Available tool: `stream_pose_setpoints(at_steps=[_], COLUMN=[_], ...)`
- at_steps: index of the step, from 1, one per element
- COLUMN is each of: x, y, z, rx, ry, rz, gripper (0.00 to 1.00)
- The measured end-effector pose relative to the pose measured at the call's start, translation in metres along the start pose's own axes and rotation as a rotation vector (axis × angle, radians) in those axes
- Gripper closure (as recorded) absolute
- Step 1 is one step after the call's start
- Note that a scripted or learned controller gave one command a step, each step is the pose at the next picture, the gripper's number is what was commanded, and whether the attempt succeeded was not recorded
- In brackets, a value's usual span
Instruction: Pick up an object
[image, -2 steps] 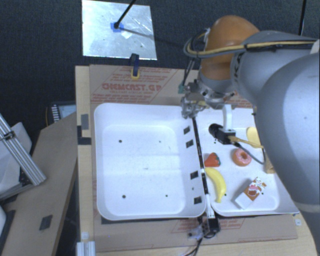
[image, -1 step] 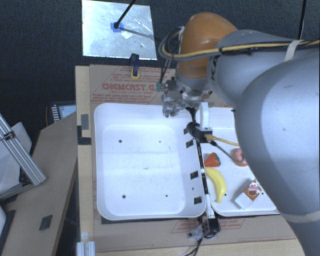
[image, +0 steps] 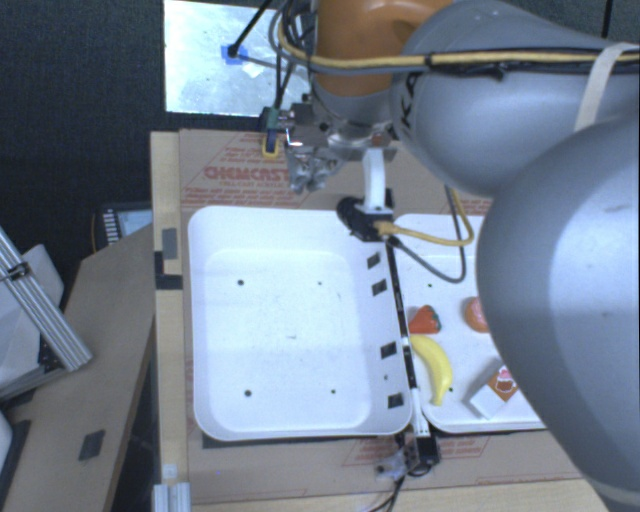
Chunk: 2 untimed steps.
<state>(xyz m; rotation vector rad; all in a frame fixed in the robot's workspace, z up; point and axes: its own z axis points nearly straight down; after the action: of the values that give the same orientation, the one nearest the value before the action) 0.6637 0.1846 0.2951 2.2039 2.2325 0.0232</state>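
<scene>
The right bin (image: 455, 425) holds a yellow banana (image: 433, 367), a red strawberry-like piece (image: 425, 320), an orange object (image: 476, 314) partly hidden by the arm, and a small white and red box (image: 497, 388). My gripper (image: 312, 172) hangs below the orange wrist band at the top of the camera view, over the far edge of the left bin (image: 280, 330). It is well away from all the objects. Nothing shows in the gripper. The big grey arm covers most of the right bin.
A black-marked divider (image: 392, 320) runs between the two bins, and a yellow cable (image: 430, 238) loops from a black clip at its far end. Cardboard lies under the bins. An aluminium rail (image: 40, 310) stands at the left.
</scene>
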Motion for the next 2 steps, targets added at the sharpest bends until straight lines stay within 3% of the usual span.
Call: stream_pose_setpoints(at_steps=[1, 2], x=[0.0543, 0.0506], y=[0.0062, 0.0066], z=[-0.0370, -0.0453], rx=[0.007, 0.009], ry=[-0.003, -0.007], rz=[0.003, 0.003], gripper=[1.00, 1.00])
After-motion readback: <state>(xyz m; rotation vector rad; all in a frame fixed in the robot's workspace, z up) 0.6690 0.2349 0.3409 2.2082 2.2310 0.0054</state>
